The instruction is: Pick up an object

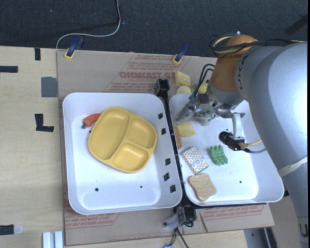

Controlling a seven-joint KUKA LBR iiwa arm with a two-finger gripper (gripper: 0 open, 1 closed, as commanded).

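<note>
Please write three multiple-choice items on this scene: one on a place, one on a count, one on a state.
1. Where does the yellow plate lie?
A. left bin
B. right bin
C. bare bench

2. How many compartments does it have?
A. one
B. three
C. six

3. How does the toast slice rest?
A. flat on the floor of the right bin
B. stacked on the plate
C. leaning upright on a wall

Answers: 1 A, it sits on the left bin floor. 2 B, ridges divide it into three. 3 A, it lies flat near the front edge.
</note>
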